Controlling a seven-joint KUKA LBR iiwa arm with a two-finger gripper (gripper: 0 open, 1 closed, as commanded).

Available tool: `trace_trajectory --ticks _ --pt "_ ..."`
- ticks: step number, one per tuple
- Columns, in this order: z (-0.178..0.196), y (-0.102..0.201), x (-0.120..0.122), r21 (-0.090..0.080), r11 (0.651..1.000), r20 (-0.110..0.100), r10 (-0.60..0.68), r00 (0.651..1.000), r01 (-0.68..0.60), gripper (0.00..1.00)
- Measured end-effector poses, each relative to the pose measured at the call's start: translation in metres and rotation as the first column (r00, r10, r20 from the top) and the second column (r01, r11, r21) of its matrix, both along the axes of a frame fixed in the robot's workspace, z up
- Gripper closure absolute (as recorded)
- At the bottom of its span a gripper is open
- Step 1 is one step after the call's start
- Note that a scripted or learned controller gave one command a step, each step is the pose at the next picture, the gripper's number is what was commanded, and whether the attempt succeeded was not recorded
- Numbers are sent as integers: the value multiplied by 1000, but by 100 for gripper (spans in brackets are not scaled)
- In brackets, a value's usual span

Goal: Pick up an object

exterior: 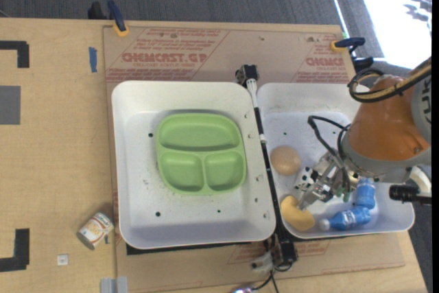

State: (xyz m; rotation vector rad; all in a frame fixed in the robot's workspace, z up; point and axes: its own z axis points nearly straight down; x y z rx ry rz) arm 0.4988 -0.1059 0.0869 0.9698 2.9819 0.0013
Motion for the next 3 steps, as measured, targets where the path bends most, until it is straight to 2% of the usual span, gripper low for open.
trace_trajectory --ticks 1,2,3 --pt "-1 9 40 3 851 -3 -526 851 526 0" --pt "10 8 41 5 850 3 -526 850 526 100" --pt "144 65 0 3 904 -2 -428 904 428 100"
